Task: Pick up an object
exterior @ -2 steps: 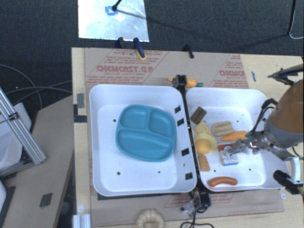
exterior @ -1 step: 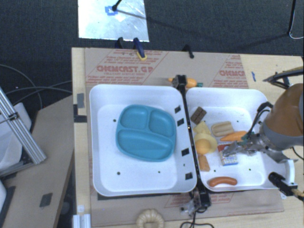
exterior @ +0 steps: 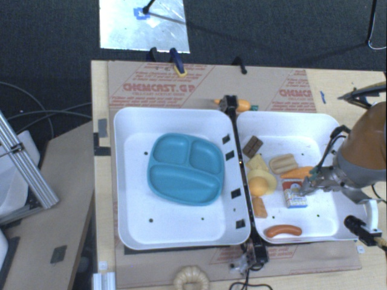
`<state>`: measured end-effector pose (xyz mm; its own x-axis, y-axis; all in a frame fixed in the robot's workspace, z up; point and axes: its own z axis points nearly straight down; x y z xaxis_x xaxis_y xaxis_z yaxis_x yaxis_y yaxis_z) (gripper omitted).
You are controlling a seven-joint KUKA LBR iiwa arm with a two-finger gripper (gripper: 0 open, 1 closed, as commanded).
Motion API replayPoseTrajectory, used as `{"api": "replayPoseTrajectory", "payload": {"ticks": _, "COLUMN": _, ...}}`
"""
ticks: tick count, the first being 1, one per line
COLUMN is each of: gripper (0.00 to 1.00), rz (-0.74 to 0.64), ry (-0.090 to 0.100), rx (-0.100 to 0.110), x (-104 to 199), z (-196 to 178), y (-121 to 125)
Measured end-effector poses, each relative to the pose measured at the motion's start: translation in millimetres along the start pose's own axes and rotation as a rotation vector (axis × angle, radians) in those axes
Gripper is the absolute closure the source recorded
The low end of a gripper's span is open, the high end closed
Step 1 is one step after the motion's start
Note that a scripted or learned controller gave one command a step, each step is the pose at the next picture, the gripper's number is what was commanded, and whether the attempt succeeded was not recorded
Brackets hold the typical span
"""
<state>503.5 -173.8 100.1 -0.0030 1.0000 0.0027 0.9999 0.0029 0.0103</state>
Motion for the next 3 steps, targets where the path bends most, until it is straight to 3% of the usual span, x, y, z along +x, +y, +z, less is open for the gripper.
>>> {"api": "replayPoseTrajectory", "payload": {"ticks": 2, "gripper": 1.00, "rz": 0.000, "ry": -0.006, "rx": 0.002, "x": -15.8, "z": -115.6, "y": -7.8}}
{"api": "replayPoseTrajectory", "payload": {"ticks": 3, "gripper": 1.00, "rz": -0.001, "ry": -0.004, "rx": 0.007, "x": -16.1, "z": -124.9, "y": -6.7}}
